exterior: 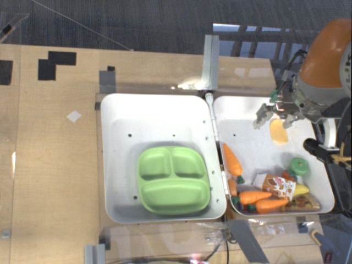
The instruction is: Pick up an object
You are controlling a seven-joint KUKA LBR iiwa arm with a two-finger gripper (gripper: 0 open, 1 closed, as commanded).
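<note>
The pincer (276, 116) hangs over the far part of the right bin (242, 147), with its two fingers spread apart and nothing between them. One fingertip points toward the bin's middle, the other sits by a pale yellow piece (279, 132) that lies on the bin floor just beneath and to the near side of the pincer. Whether that fingertip touches the yellow piece cannot be told.

The other toys crowd the near edge of the right bin. An orange carrot (232, 161) lies along the wall shared with the left bin. Two more carrots (263, 201) lie side by side at the near wall, beside a small printed carton (279, 185). A green round piece (299, 166) rests near the right wall, well apart from the pincer.

The left bin (126, 125) holds a green divided tray (174, 179), set toward its near right corner. Both bins sit side by side on the wooden bench (49, 164).
</note>
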